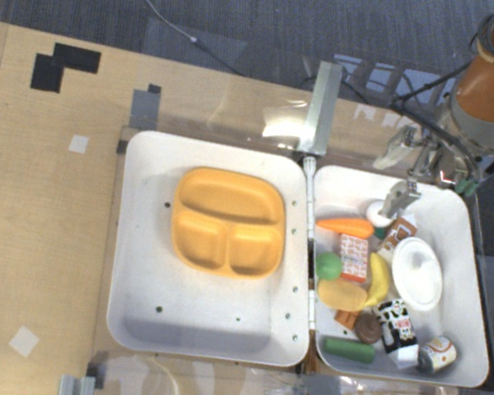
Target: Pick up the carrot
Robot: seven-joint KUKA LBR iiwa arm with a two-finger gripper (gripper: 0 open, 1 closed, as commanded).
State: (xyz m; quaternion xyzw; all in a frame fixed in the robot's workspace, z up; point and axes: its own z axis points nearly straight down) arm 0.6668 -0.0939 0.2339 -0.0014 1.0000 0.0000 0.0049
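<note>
The carrot (345,225), orange with a green tip at its right end, lies on its side in the upper left part of the right bin (471,229). My gripper (400,199) hangs over the bin's upper middle, a little up and to the right of the carrot and apart from it. A small white round piece (378,211) sits between the gripper and the carrot's green end. Nothing shows in the gripper's hold.
The right bin is crowded: a patterned box (353,258), green ball (328,266), banana (381,280), white bowl (415,272), yellow disc (341,296), green cucumber (349,349) and a small can (437,353). A yellow divided plate (229,222) lies in the left bin (140,249).
</note>
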